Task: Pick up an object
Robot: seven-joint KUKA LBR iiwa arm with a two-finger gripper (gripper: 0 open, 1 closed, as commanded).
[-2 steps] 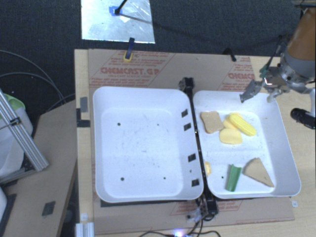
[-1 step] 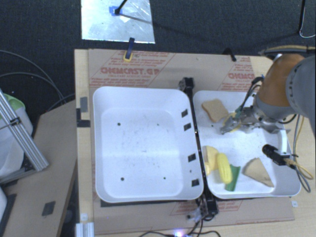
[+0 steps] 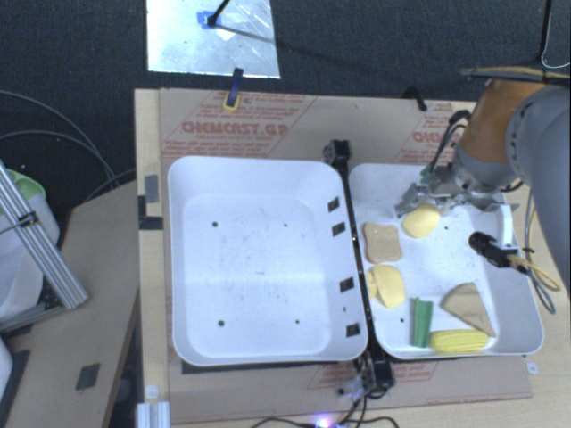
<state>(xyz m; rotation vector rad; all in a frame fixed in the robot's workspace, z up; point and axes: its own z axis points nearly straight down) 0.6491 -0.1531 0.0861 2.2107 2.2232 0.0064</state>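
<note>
My gripper [image 3: 417,201] hangs low over the upper part of the right bin [image 3: 379,178], reaching in from the right. A pale yellow rounded object [image 3: 422,222] lies right under it, touching or nearly touching it; I cannot tell whether it is held. Further down the same bin lie a tan bread slice [image 3: 382,242], a yellow chunk [image 3: 389,285], a green stick [image 3: 420,322], a corn cob [image 3: 459,341] and a tan wedge [image 3: 468,307].
The left bin [image 3: 192,185] sits beside the right one, with a black divider with clips [image 3: 350,257] between them. Both stand on a cardboard sheet [image 3: 268,127]. A shiny metal plate [image 3: 214,25] lies behind the bench.
</note>
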